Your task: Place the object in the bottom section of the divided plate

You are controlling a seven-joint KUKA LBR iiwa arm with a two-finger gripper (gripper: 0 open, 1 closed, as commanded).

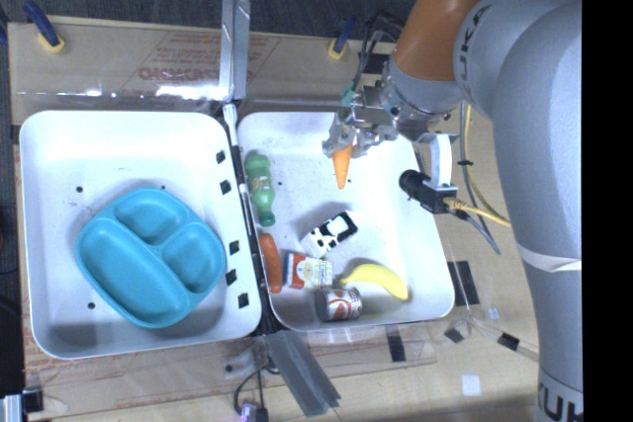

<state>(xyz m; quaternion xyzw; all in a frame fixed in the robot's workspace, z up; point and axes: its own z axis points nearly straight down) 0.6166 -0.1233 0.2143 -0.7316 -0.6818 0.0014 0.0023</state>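
Observation:
My gripper [346,141] hangs over the back of the right bin [297,128], shut on an orange carrot [342,168] that points down from its fingers, above the bin floor. The blue divided plate [148,255] lies in the left bin [59,153], far to the left of the gripper. It has two smaller sections towards the right and one long section along its lower left.
The right bin holds a green bottle [260,186], a black-and-white cow toy [329,232], an orange-and-white carton [294,269], a yellow banana [379,280] and a can [339,304]. A metal divider [234,44] stands between the bins at the back.

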